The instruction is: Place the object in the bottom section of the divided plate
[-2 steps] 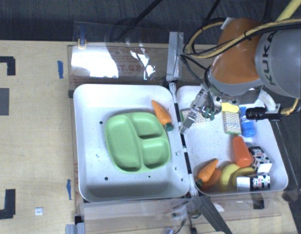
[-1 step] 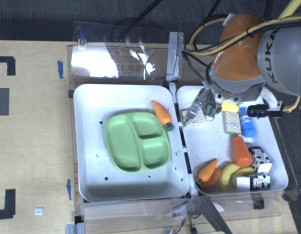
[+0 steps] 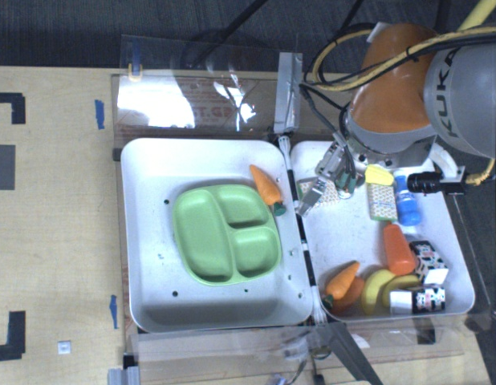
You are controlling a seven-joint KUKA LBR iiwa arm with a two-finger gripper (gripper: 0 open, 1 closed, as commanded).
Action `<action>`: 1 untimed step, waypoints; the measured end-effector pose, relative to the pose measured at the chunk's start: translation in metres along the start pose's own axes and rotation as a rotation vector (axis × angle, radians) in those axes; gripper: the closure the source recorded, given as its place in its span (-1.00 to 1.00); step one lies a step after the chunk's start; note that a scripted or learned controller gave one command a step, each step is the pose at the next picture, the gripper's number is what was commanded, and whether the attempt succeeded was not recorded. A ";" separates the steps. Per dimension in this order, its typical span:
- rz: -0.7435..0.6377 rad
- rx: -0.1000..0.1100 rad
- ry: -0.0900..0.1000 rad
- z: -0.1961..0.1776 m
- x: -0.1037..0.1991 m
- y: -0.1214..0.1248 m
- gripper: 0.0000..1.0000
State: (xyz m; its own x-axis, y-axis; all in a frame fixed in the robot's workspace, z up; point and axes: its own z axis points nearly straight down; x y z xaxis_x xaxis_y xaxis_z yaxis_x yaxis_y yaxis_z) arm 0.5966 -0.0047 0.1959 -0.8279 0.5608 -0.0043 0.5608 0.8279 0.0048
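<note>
Jaws (image 3: 327, 184) over the right bin's far-left corner, beside the divider; whether they are wide or narrow cannot be told, and nothing shows between them.

The carrot (image 3: 266, 185) lies across the divider in the left bin (image 3: 144, 215), left of the jaws, touching the plate's (image 3: 225, 233) far-right rim. It is smooth, tapered orange plastic, long axis slanting from the far side toward the divider. The plate is matte green with three moulded sections, none occupied.

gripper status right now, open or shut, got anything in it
Gripper: over the right bin near the divider; fingers appear open, nothing between them.
</note>
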 end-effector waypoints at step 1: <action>-0.176 0.003 0.004 0.010 0.014 -0.031 -1.00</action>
State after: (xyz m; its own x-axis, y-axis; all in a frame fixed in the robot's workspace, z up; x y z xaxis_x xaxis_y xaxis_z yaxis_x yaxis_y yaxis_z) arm 0.5674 -0.0222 0.1853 -0.9132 0.4076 -0.0004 0.4076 0.9132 0.0009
